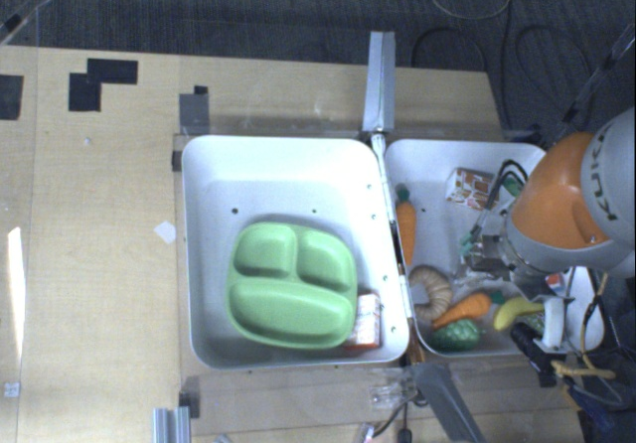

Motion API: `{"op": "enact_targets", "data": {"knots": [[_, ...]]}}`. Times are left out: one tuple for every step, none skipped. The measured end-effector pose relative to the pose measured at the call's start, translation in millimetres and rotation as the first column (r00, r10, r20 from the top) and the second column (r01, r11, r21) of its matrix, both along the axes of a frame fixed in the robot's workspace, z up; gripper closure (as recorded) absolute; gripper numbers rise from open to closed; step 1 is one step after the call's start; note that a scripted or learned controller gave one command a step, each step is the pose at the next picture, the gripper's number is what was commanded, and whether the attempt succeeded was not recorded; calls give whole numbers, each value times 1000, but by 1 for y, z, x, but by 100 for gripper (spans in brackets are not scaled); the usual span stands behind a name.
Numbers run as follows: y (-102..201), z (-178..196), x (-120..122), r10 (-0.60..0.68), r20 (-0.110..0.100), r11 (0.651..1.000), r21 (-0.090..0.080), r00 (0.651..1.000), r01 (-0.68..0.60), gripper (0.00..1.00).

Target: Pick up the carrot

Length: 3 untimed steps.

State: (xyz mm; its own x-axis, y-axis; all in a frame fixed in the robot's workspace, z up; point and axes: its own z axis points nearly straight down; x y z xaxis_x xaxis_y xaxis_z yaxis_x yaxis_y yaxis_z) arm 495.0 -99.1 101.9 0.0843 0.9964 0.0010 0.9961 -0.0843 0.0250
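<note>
Nothing lifted yet: carrot lying in the right bin near its front wall, between a beige ring toy and a banana, above something green. Gripper low, just above the carrot; cannot tell its state. Descent, grasp and lift all left.

Grey arm with orange band reaching in from the right, wrist angled down-left, gripper low near the right bin's front edge

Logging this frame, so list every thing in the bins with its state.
green plate: upright, left bin
small packet: against plate's edge
carrot: lying flat, right bin, ungrasped
second carrot: along left wall
banana: lying flat
gripper: above right bin
</note>
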Motion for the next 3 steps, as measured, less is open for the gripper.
{"op": "enact_targets", "data": {"knots": [[0, 0, 0, 0, 0, 1000, 0, 1000, 0, 0], [-29, 12, 12, -121, -21, 993, 1, 992, 121, 0], [9, -11, -3, 195, -6, 981, -12, 981, -195, 0]]}}
